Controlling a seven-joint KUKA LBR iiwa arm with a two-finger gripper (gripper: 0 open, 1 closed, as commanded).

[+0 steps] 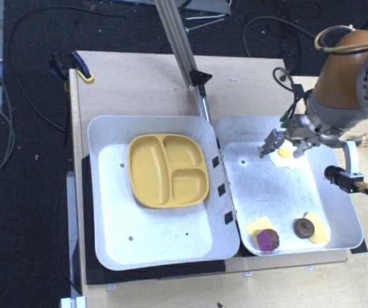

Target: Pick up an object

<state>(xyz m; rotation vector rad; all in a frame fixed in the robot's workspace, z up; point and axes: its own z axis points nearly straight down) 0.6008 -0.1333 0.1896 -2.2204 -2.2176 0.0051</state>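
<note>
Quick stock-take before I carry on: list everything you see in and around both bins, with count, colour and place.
Bins: 2, white, side by side on the bench, left bin and right bin.
Divided plate: 1, yellow, three compartments, in the left bin.
Purple object: 1, at the right bin's near edge, on a pale yellow piece.
Brown round object: 1, near edge of the right bin, on a second pale yellow piece.
Yellow-and-white object: 1, far part of the right bin, under the tool.
Clamp: 1, blue and yellow, bench's far-left corner.
Arm: 1, grey with an orange band, reaching in from the right.
Tool: 1, over the yellow-and-white object.
</note>
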